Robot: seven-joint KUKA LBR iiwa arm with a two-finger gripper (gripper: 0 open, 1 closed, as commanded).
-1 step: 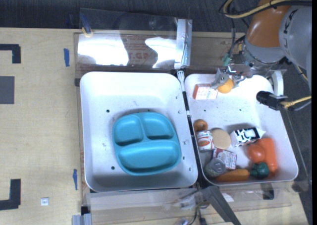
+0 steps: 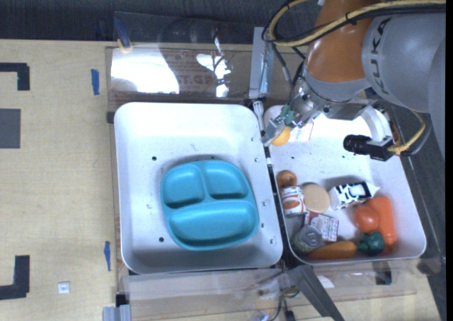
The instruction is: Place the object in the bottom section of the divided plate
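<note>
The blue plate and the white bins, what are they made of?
The divided plate looks like plastic: one even turquoise colour, smooth, with rounded moulded sections and a soft sheen. The white bins also look like plastic, matte with rounded corners, though thin painted metal can't be ruled out.

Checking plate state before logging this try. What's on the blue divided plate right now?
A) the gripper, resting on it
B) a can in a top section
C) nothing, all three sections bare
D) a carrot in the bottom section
C: the blue divided plate in the left bin shows only bare blue in all three sections.
</note>
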